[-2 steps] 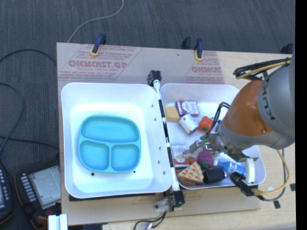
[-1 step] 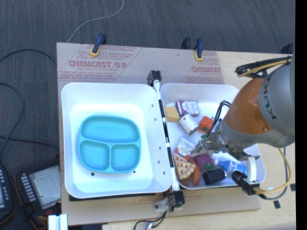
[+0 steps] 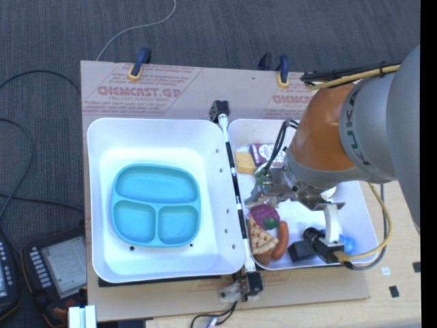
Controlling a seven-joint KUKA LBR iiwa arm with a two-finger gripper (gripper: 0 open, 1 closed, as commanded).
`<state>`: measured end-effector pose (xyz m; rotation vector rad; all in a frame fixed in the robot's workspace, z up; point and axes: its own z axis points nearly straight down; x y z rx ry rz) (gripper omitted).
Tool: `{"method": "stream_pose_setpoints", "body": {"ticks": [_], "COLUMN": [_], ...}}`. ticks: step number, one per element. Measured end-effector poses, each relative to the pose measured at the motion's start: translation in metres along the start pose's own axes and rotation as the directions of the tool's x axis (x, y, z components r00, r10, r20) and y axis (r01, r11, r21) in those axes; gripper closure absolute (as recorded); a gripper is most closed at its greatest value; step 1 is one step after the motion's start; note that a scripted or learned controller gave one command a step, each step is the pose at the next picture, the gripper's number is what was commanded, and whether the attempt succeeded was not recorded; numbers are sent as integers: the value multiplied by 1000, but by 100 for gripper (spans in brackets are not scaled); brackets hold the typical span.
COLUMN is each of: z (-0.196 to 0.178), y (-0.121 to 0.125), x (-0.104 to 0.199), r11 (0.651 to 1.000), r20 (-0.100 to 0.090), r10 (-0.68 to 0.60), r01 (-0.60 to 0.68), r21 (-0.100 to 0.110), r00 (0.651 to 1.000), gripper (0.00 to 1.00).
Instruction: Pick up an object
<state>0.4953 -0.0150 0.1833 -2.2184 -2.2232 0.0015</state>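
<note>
A brown board on grey carpet bears two white bins: the left bin holds a blue divided plate. The gripper hangs low in the right bin, just above a purple toy, a pizza slice and a sausage. A yellow block lies near the bin's far corner.

1. We see two white bins of smooth plastic with a soft sheen.
2. The blue divided tray looks like matt plastic.
3. The board beneath reads as rough brown cardboard with red print.
4. The arm's orange band is glossy; its grey shell is smooth and satiny.
5. The floor looks like dark, ribbed carpet.
</note>
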Motion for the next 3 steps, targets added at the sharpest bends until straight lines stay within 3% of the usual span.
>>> {"method": "stream_pose_setpoints", "body": {"ticks": [2, 3], "z": [-17, -6], "y": [2, 52], "x": [0, 80], "r11": [1000, 1000], "r20": [1, 1], "r10": [-3, -1], "r01": [3, 1], "r21": [3, 2], "r00": [1000, 1000], "gripper": [100, 100]}}
